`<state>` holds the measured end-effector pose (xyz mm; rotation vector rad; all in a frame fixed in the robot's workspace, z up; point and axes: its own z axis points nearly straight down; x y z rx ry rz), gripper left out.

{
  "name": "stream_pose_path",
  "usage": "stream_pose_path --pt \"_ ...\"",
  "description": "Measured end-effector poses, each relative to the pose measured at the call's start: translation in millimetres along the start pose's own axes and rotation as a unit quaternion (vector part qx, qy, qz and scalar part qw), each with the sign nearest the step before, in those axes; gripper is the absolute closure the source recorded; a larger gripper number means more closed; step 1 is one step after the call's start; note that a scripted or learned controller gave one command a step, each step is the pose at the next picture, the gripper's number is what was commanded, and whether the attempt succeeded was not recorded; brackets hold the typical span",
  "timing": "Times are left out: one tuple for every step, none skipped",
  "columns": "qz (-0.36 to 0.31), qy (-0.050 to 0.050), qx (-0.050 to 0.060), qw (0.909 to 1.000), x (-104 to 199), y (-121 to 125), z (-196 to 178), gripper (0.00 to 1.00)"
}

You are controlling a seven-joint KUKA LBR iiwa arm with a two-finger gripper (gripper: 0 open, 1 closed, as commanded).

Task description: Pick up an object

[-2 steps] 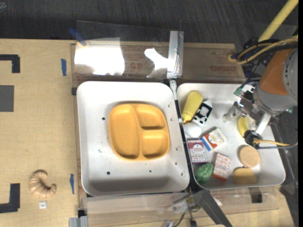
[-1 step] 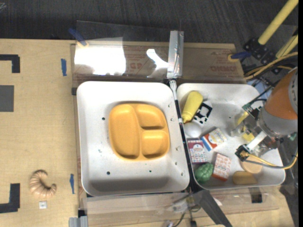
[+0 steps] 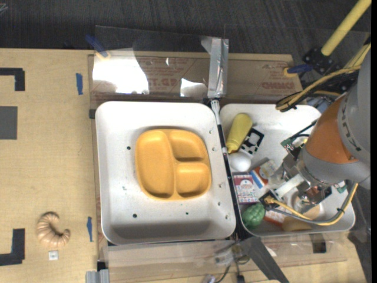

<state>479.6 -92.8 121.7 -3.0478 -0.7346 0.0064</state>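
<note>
Over the right-hand shallow white bin [image 3: 268, 112], seen from the fixed camera above, my gripper [image 3: 301, 196] hangs low beside the clutter: a yellow plastic bottle [image 3: 238, 130], a small white ball [image 3: 240, 162], a red-and-white printed packet [image 3: 246, 187] and a round green lump [image 3: 254, 215]. I cannot tell whether my gripper is open or closed. I judge nothing picked up yet. The left-hand white bin [image 3: 112, 158] holds a yellow divided plastic tray [image 3: 174, 163].
</note>
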Motion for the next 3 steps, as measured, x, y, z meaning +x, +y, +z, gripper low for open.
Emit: stream_pose_path --pt "0.002 0.002 -0.003 1.0 48.0 9.7 -110.1 0.0" --pt "0.049 -0.004 0.0 0.9988 -4.9 35.7 -12.0 0.0" --pt "0.053 0.004 -0.004 0.9986 -15.3 33.6 32.3 0.0"
